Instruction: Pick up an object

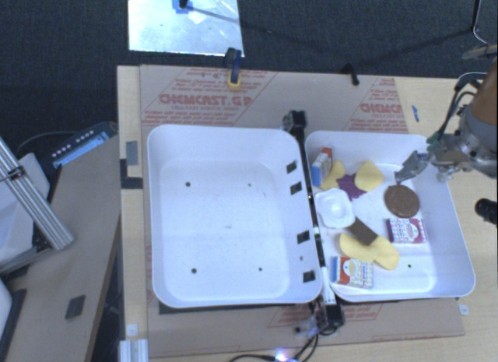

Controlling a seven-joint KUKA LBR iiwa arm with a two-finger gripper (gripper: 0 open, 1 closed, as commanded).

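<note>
Two shallow white bins sat side by side on a counter [132, 220] covered by a cardboard sheet [257, 92], seen from above at a slant. The grey arm [478, 131] reached in from the right, and its tool [410, 167] hung over the far right part of the right bin [459, 263]. Whether the tool was open or closed could not be told, and nothing was seen in its grip.

The objects to pick all lay in the right bin. Just below the tool lay a round brown disc [402, 201], and below that a small red-and-white packet [406, 230] with print too small to read. To the tool's left sat a yellow piece [368, 175] touching a purple piece [350, 186], then another yellow piece [334, 175] and a small upright carton in red, white and blue [320, 164] near the bin's left wall. Lower left of the tool were a white cup-like object [335, 209], a dark brown block [362, 233] lying on a larger yellow shape [373, 251], and a flat printed box [352, 272] near the front wall; its label was unreadable.

The left bin [159, 197], well to the tool's left, showed only its bare floor with a few dark specks.

Red lettering on the cardboard beyond the bins read roughly "CHEMCAST GP". A yellow-and-blue clamp [233, 68] sat at the sheet's far edge.
</note>
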